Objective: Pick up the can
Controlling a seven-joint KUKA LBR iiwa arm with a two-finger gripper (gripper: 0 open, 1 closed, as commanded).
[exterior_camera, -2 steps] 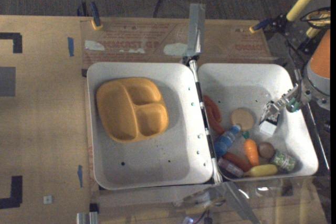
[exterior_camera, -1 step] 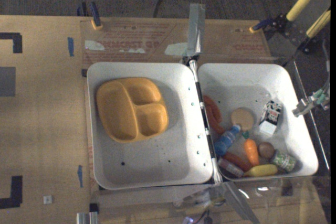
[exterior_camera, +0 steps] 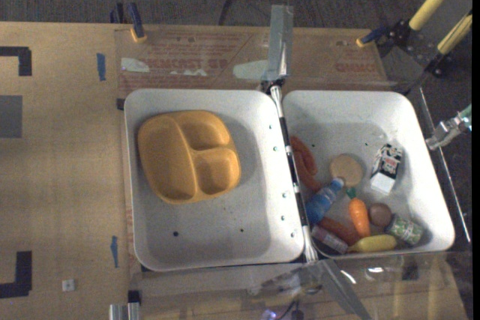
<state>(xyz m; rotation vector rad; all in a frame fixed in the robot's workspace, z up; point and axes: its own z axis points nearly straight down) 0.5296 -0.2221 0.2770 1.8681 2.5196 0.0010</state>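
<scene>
Right bin [exterior_camera: 420,124] is crowded. The can [exterior_camera: 405,230], green-labelled and lying on its side, sits in that bin's near right corner, touching the tip of a yellow banana [exterior_camera: 373,243], just beside a brown ball [exterior_camera: 379,213] and a carrot [exterior_camera: 359,216]. A pale metal piece, seemingly the hand [exterior_camera: 450,130], pokes in over the right rim, but I can't tell how far open it is or whether it has hold of anything. The can lies well apart from it, nearer the camera. The milk carton [exterior_camera: 388,163] is closer to it. The left bin [exterior_camera: 142,236] carries an orange divided plate [exterior_camera: 189,155].
</scene>
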